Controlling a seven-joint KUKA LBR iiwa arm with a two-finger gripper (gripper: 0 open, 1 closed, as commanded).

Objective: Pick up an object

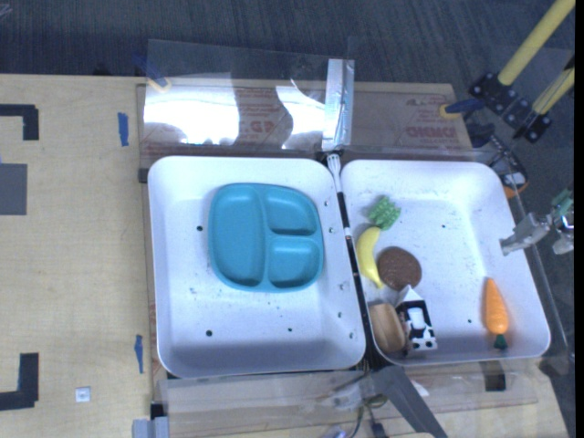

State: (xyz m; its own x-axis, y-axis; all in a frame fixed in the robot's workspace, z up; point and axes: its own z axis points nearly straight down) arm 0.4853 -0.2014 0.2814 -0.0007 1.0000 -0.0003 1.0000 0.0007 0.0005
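Gripper: nothing in the camera view lets me tell whether it is apart, together or clamped on anything, and none of the things in the bins has it touching them.
Left bin: white and shallow, with a teal divided plate lying flat near its middle, well apart from the toys.
Right bin: white, touching the left bin along the middle seam, with all the small toys in it.
Green toy: a leafy vegetable piece near the seam, just above the banana.
Banana: yellow, lying lengthwise beside the seam, touching or almost touching the brown disc.
Brown disc: round and flat, like a cookie, just right of the banana.
Bread roll: tan, at the bin's near left corner.
Black and white toy: just right of the bread roll, below the brown disc.
Carrot: orange, by the right wall, well apart from the rest.
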